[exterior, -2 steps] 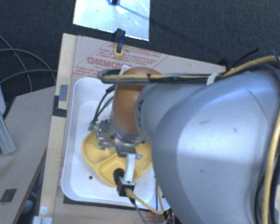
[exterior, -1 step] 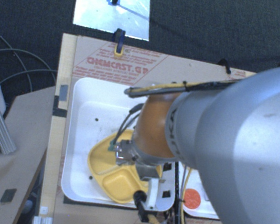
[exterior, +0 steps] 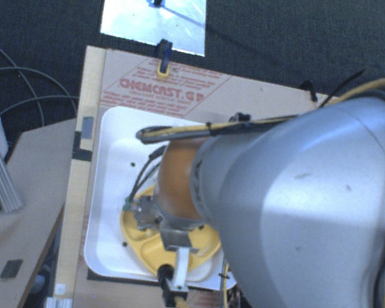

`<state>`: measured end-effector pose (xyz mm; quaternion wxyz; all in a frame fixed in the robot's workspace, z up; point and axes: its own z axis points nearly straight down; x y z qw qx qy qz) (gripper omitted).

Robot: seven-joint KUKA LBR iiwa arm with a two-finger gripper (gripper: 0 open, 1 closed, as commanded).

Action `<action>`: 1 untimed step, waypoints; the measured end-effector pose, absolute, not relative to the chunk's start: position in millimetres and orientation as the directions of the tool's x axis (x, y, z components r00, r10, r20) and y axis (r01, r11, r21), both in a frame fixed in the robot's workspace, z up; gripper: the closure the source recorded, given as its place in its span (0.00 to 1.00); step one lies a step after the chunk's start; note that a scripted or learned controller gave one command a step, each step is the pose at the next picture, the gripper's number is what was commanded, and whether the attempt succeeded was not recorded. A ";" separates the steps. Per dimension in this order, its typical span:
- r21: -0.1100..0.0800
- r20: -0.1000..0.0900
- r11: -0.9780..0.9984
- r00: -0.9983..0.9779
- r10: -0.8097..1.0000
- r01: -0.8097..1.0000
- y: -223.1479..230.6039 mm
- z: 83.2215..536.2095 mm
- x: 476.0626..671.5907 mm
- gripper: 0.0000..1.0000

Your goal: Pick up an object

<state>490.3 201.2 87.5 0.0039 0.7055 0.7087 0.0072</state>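
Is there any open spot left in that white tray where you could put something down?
Yes. The white bin has bare floor along its left side and its far left corner, between the rim and the yellow object. The near middle is crowded: the yellow object lies there with the arm's orange band right above it. The big grey arm hides what is further right.

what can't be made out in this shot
- Gripper: camera view, its fingers are hidden under the arm's wrist, so open or shut cannot be told.
- Yellow object in the left bin: largely covered by the wrist; its shape is unclear.
- Right bin: blocked by the grey arm.
- Dark specks in the left bin: too small to identify.
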 end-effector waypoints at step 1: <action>0.018 0.007 0.003 -0.004 1.000 1.000 159.1 542.8 487.2 1.00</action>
